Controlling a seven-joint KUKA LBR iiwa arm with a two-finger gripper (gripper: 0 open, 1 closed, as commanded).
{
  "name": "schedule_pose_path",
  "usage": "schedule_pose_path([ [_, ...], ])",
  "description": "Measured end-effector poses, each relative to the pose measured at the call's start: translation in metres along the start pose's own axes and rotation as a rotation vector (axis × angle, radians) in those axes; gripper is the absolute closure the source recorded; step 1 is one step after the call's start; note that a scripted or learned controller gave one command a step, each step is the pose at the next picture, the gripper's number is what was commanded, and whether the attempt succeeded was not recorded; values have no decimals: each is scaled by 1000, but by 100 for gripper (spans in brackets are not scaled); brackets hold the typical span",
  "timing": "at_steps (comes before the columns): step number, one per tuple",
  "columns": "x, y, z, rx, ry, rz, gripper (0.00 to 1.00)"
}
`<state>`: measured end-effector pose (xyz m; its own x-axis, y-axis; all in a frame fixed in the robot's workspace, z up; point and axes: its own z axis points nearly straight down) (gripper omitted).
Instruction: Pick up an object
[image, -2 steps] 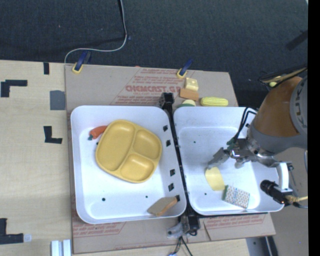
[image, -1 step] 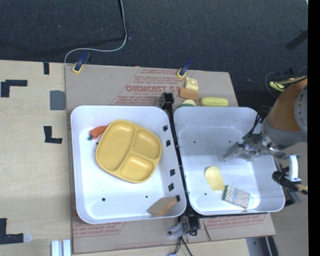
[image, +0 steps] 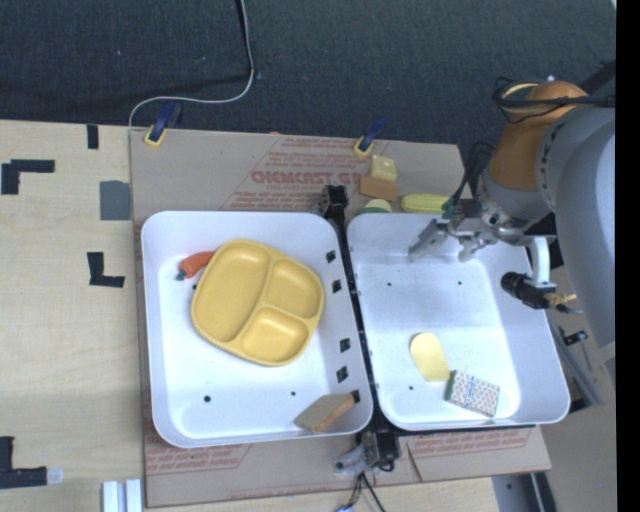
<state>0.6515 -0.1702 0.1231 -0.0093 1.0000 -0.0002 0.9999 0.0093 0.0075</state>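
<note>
**Gripper poised over bare floor, far from anything to lift**

The nearest candidate for lifting is the pale yellow flat oval piece (image: 428, 356), lying on the floor of the right-hand shallow white bin (image: 400, 300), toward that bin's near end. Just beside it, nearer the bin's near right corner, sits a small speckled rectangular packet (image: 473, 393), almost touching the oval. Both lie low and flat, so a pinch from above could slide off them or scrape the bin floor.

Toward the far end of the same bin hangs the grey two-finger gripper (image: 448, 242), its fingers spread apart with nothing between them. It sits well apart from the oval and the packet, above bare white plastic. If it descends here, I judge it would close on nothing.

Beyond the bin's far rim, on the cardboard, rest a tan wooden block (image: 379, 186), a small pale green round piece (image: 376, 207) and a yellow corn-like toy (image: 424, 203). These are close to the gripper, but the rim stands between, so a reach that way risks a knock against the wall.

Left of this bin, the neighbouring white bin (image: 160, 300) holds a yellow three-compartment plastic plate (image: 257, 301), an orange carrot-like toy (image: 195, 263) partly tucked behind the plate, and a brown wedge-shaped block (image: 325, 411) at the near corner.
</note>
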Motion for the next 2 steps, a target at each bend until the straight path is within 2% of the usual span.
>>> schedule_pose_path([
  [1,-7,-124,-24,16,1,14,0],
  [2,-55,-71,-129,-4,-7,8,0],
])
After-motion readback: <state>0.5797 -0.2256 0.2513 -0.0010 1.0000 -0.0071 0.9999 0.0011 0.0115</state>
